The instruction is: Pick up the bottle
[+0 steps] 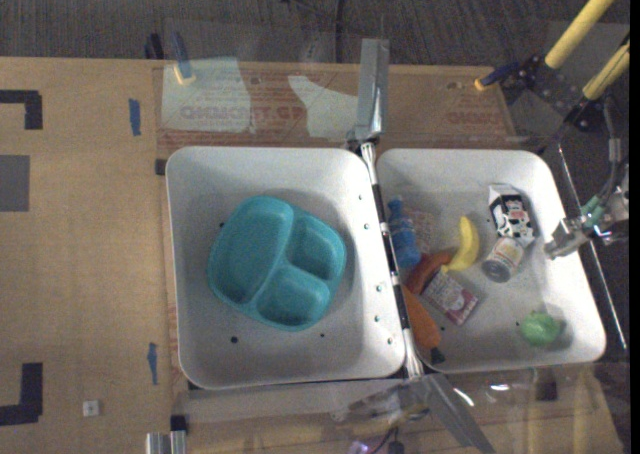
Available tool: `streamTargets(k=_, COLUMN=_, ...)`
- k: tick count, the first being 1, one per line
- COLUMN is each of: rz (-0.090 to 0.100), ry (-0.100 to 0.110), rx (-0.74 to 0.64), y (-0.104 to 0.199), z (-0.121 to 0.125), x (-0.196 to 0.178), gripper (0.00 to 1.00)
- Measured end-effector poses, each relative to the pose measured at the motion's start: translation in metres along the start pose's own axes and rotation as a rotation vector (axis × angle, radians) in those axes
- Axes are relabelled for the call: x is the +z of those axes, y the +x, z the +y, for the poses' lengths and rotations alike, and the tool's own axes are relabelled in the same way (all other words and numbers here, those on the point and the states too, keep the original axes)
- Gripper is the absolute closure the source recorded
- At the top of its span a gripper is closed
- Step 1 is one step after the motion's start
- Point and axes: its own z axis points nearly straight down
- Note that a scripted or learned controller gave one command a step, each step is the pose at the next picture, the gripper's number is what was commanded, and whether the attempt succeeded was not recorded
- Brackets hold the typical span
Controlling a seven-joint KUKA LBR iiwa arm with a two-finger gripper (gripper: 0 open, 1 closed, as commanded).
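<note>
The bottle is small, blue and clear. It lies in the right bin against that bin's left wall, next to the divider between the two bins. Just below it, an orange item rests along the same wall. A yellow banana lies a short way to the bottle's right.
The right bin also holds a can, a small printed carton, a flat packet and a green object. A teal divided plate sits in the left bin. A metal fitting with cables stands at the right bin's right rim.
</note>
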Motion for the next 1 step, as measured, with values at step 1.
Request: streamTargets(k=1, rz=-0.003, ry=-0.003, rx=-0.001, y=-0.0005, z=0.0011, x=-0.0102, gripper=1.0)
